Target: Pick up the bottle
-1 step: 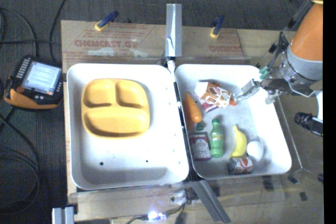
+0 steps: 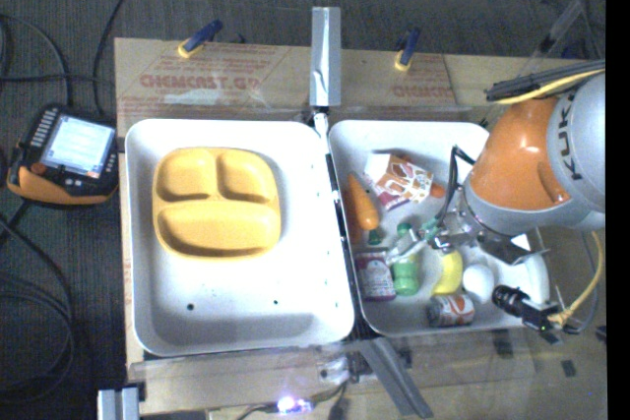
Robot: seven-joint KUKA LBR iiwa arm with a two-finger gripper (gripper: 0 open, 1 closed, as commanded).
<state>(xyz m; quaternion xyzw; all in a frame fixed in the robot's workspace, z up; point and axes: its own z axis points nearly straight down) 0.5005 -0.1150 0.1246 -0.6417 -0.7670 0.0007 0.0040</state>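
The bottle (image 2: 405, 263) is still lying unlifted in the right bin (image 2: 413, 135), being approached by the gripper (image 2: 440, 233), whose spread cannot be told.

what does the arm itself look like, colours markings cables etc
The arm is rounded, light grey with a broad orange band above the wrist, and dark "KU" lettering shows on the grey shell. Black cables run along it and down past the wrist. The tool is a small dark metal assembly, too cluttered to make out in detail.
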